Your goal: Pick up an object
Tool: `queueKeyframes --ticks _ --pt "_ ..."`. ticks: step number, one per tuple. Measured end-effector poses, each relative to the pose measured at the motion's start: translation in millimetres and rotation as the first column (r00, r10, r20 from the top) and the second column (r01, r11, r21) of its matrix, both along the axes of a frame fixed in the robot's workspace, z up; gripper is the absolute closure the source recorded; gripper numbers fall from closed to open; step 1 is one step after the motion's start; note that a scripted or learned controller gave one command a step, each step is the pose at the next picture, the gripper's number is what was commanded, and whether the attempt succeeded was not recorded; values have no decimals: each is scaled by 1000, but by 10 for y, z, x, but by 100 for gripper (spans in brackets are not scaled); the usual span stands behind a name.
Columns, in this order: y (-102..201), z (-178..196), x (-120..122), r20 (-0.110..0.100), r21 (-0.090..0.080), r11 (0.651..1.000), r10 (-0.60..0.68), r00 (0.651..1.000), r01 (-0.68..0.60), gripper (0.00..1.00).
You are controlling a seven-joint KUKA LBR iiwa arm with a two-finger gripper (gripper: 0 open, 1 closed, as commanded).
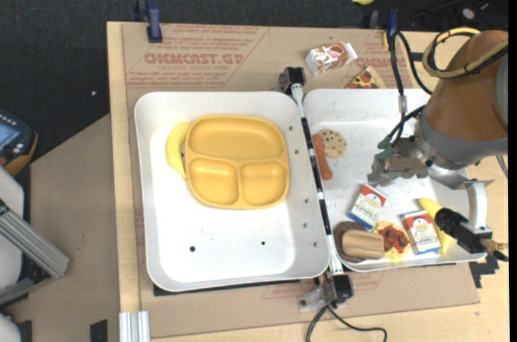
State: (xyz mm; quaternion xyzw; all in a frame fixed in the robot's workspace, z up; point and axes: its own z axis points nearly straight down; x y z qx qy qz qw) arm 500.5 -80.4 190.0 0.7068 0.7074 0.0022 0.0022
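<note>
My gripper (397, 167) hangs over the right bin (355, 107), and I cannot tell from this slanted view how it is set, because the wrist hides that end. Nothing shows in its grasp.

I take the small carton (367, 207) as my landmark. It lies just below and to the left of the gripper, tilted, with a little bare bin floor around it. Right of the carton lie a second carton (422, 231) and a yellow banana (430, 209); below it sits a brown bread roll (361, 244) against the bin's near wall. Up and to the left of the carton lie a cookie (333, 144) and a sausage (321, 158) hard by the divider. Far left of the carton, the other bin holds a yellow divided plate (237, 161).

I judge the carton the best pick: closest, flat-sided, least crowded. I should centre over it, turn to match its tilt, close across its narrow sides, and descend straight so I don't nudge the roll.
</note>
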Motion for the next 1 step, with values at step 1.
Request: queueKeyframes --ticks 1 --pt "-5 -55 5 -6 0 1000 -1 1000 1 0"
